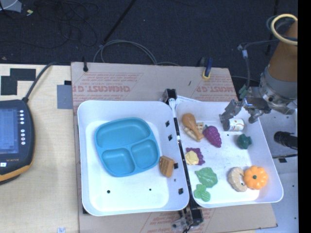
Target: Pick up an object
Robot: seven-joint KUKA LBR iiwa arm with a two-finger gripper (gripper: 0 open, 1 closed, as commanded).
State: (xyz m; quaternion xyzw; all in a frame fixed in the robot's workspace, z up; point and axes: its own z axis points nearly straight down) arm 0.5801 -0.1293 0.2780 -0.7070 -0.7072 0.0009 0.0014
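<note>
My gripper (pixel 240 116) hangs over the far right part of the right bin (pixel 272 154), its two dark fingers spread open. A small white cup-like toy (pixel 236 125) lies on the bin floor just below and between the fingertips; nothing is clamped. Close by are a dark green broccoli toy (pixel 244 141), purple grapes (pixel 212 135) and a tan drumstick (pixel 191 125). Nearer the front lie an orange pumpkin (pixel 255 176), a beige bagel (pixel 237 178), green leaves (pixel 206 177) and a yellow-purple piece (pixel 193 156).
The left bin (pixel 90 178) holds a blue divided plate (pixel 127 146) and a brown toast piece (pixel 166 166) beside the ridge between the bins. A teach pendant (pixel 12 135) rests at the far left of the bench. Cables run behind the bins.
</note>
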